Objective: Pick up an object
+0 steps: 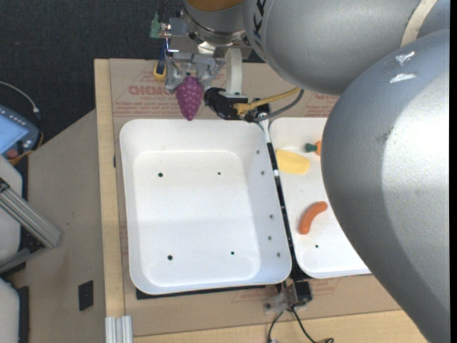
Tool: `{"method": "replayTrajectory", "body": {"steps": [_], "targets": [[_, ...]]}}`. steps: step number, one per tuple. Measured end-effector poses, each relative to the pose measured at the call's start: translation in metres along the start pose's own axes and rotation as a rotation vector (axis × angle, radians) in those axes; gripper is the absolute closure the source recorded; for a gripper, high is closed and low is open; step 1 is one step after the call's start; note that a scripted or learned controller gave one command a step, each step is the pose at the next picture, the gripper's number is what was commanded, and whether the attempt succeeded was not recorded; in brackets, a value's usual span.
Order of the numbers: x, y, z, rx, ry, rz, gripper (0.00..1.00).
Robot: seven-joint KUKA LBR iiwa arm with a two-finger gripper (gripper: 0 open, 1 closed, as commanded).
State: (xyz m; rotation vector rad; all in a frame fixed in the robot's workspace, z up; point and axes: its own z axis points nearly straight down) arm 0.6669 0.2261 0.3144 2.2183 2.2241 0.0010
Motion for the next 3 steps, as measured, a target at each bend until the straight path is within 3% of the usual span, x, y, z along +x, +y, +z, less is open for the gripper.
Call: {"method": "replayTrajectory", "body": {"steps": [1, 2, 3], "targets": [[-0.001, -0.002, -0.105, -0.012, 0.004, 0.001, 1.0], [-0.002, -0.026, -0.018, 0.012, -0.003, 0.004, 1.0], [-0.003, -0.002, 0.065, 0.012, -0.004, 0.004, 1.0]]}}
